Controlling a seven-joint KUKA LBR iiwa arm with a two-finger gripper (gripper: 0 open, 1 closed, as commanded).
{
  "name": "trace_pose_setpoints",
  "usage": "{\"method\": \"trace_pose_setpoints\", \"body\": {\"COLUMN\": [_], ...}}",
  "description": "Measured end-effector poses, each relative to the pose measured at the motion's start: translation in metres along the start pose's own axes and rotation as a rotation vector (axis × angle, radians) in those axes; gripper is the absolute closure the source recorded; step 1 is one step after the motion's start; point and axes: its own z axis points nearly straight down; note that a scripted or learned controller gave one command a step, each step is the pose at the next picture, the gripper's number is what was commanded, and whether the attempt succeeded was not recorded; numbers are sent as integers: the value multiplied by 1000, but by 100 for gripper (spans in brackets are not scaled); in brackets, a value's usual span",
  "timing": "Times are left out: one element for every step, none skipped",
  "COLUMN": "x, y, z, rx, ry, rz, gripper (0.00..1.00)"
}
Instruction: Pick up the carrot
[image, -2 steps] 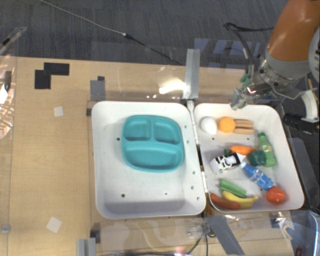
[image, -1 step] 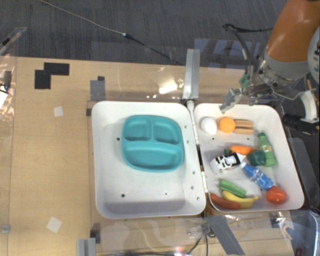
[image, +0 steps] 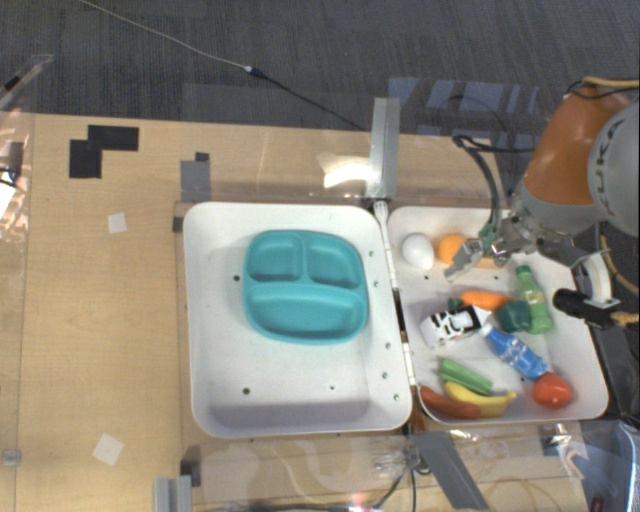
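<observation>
- So you're looking down at a light wooden bench (image: 100, 330) with dark carpet behind it and a thin cable running across the top of the shot.
- Two shallow white bins sit side by side. The left bin (image: 215, 390) has a teal divided plate (image: 303, 286) in it, sitting a bit toward the back.
- The right bin (image: 590, 385) is where all the clutter is.
- Your carrot (image: 484, 299) is lying roughly flat in the middle of that right bin, orange with a bit of green at its left end. It's just beside a dark green block (image: 513, 317) on its right and just above a little black-and-white toy (image: 454, 324).
- The gripper (image: 478, 250) is up near the back of the right bin, next to an orange ball (image: 451, 247) and a white egg-looking ball (image: 417, 250). It's apart from the carrot, which sits just in front of it.
- Honestly you can't tell from this angle whether the jaws are apart or together, too small and muddled.
- Other stuff in there: a green bottle (image: 531, 297), a blue bottle (image: 516, 352), a tomato (image: 551, 390), and a pile at the front with a green pod (image: 466, 375), a banana (image: 486, 399) and a red chili (image: 448, 405).
</observation>
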Motion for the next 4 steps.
{"method": "trace_pose_setpoints", "body": {"x": [-28,12,12,126], "y": [6,46,47,79], "z": [69,70,57,-31], "rx": [-18,-13,-15,-19], "ry": [-6,-2,-4,2], "rz": [77,156,149,420], "gripper": [0,0,100,100]}}
